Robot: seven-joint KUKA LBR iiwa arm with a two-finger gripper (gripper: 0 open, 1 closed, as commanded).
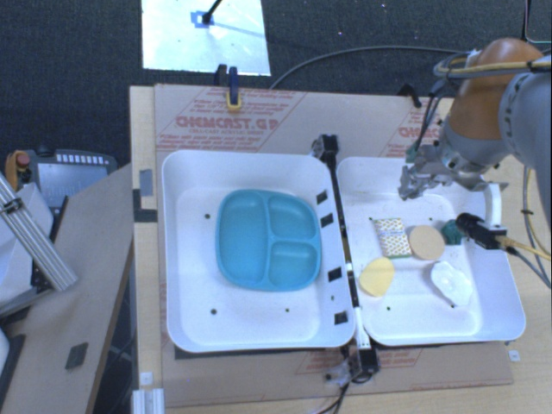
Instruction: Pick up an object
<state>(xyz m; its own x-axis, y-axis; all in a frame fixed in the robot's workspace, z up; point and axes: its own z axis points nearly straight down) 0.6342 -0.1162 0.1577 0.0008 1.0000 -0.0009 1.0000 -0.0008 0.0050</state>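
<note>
Cardboard-topped surface (259, 115) fills mid-frame; the end effector (416, 184) hangs over the upper part of the right bin (414, 317), near a patterned packet (392, 237); spread or pressed together, I cannot tell.

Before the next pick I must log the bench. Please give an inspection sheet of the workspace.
Surface: shallow white left bin and right bin, side by side on a printed board.
Job's things: in the right bin, checkered square packet, tan round disc, yellow round disc, white crumpled piece.
Clutter: blue divided plastic plate in the left bin.
Grippers: two-finger gripper above the right bin's far side; nothing seen held.
Cables: dark cable arcing beyond the board.
Surroundings: dark carpet, shiny metal sheet, grey pendant at left.
</note>
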